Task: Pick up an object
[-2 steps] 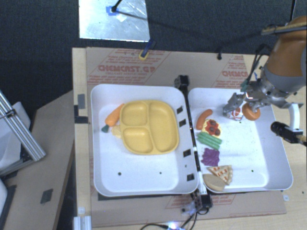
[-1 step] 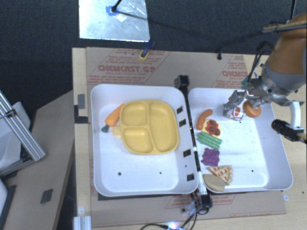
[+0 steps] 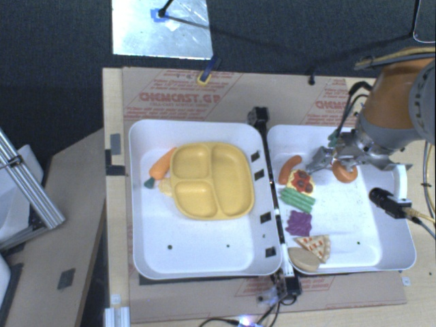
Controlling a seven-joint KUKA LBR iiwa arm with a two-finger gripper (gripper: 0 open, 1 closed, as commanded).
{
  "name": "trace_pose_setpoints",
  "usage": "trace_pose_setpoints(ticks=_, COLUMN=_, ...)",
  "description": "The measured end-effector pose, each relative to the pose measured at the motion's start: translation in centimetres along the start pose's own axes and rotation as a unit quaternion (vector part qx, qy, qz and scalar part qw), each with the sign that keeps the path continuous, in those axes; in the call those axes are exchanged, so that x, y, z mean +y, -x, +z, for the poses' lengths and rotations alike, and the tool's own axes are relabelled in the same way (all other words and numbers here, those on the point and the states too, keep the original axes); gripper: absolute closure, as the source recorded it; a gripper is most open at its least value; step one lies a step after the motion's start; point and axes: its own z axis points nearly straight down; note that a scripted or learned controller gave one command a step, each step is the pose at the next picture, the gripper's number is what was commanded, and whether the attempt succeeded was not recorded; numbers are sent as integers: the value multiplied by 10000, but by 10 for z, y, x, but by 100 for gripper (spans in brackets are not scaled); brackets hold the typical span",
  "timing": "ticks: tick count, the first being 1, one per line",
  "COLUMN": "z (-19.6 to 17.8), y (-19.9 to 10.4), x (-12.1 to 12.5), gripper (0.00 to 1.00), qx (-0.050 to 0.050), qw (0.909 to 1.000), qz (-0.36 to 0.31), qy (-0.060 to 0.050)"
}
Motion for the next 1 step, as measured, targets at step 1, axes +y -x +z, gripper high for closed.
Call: trace_pose_setpoints(ticks=1, z=42, y=-2, x=-2, gripper=0, qx=0, qw=10000, qz=0, qy=4)
